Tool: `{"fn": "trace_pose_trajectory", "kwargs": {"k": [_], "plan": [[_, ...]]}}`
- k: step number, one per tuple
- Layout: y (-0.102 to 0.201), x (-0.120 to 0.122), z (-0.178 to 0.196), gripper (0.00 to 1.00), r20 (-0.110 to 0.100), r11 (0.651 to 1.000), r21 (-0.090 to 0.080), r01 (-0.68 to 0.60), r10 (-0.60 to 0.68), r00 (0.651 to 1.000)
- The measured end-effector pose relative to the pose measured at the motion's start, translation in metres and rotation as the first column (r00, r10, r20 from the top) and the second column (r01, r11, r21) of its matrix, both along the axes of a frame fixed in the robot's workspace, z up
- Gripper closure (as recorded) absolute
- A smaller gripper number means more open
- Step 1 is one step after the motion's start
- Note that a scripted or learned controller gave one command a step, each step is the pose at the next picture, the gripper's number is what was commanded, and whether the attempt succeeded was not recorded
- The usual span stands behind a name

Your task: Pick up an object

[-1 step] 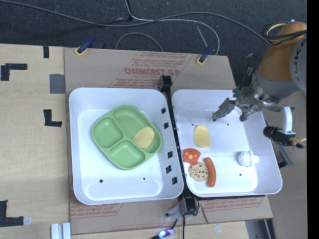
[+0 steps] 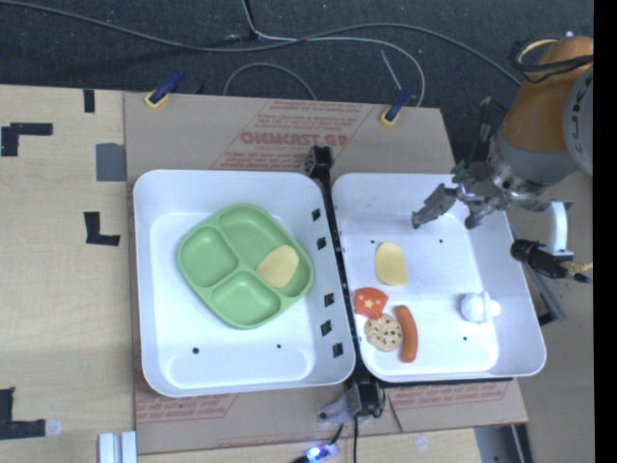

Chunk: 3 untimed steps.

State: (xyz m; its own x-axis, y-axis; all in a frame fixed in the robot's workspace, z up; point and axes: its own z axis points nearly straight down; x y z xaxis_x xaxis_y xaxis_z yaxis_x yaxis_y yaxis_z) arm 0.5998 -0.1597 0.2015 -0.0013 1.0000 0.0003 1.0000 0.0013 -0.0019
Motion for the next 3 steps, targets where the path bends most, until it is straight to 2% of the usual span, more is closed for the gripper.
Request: {"fn": "trace_pose_trajectory", "kwargs": {"k": [2, 3], "plan": [[0.01, 0.0, -0.115, 0.0, -0.003, 1.0, -0.001, 0.0, 0.0, 1.0], [0.01, 0.001, -0.102, 1.0, -0.001, 1.0, -0.001, -0.001, 0.001, 1.0]]}}
